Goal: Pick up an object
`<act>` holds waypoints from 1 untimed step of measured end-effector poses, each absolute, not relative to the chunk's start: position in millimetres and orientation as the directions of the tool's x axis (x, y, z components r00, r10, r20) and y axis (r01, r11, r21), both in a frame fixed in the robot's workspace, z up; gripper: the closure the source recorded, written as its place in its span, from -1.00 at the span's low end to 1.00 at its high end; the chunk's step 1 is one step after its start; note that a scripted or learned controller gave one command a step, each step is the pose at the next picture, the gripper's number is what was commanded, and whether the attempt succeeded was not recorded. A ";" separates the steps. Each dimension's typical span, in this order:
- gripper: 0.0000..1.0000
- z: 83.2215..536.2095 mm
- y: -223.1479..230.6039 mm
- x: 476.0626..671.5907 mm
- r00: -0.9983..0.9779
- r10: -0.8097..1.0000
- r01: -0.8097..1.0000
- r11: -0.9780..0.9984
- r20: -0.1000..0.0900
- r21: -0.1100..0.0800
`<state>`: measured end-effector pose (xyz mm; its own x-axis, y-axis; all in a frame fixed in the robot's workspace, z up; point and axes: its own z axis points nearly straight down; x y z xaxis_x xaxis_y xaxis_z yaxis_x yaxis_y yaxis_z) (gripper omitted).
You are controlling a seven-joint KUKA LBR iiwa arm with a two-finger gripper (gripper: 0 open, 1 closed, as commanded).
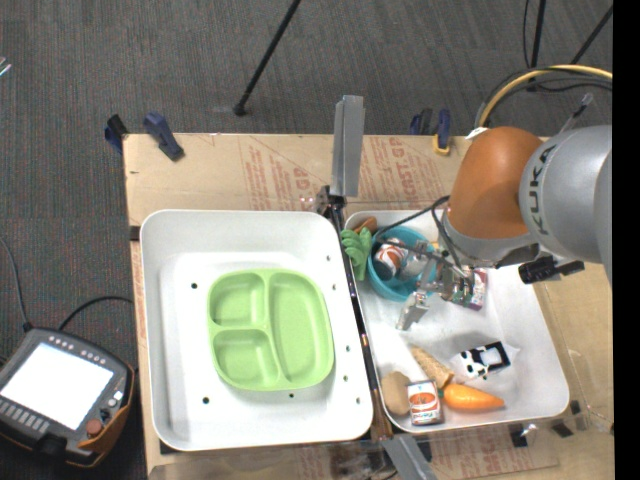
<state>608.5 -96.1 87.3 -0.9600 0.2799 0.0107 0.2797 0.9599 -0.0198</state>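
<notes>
Camera view: gripper (418, 304) sits low in the right bin (538, 340), just right of the teal bowl (384, 270) near the bin's left wall. Can't tell if the claw is wide or narrow, or whether it has anything. Pickable stuff is all in this bin: cow toy (484, 360), carrot (472, 399) and can (424, 403) crowd the near edge. There is open floor mid-bin and to the right. Left bin (160, 268) holds a green plate (270, 330) at its centre, with bare margin all round.
</notes>
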 end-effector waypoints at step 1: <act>-1.00 87.6 -196.2 569.0 -0.886 0.464 0.464 0.886 0.003 0.005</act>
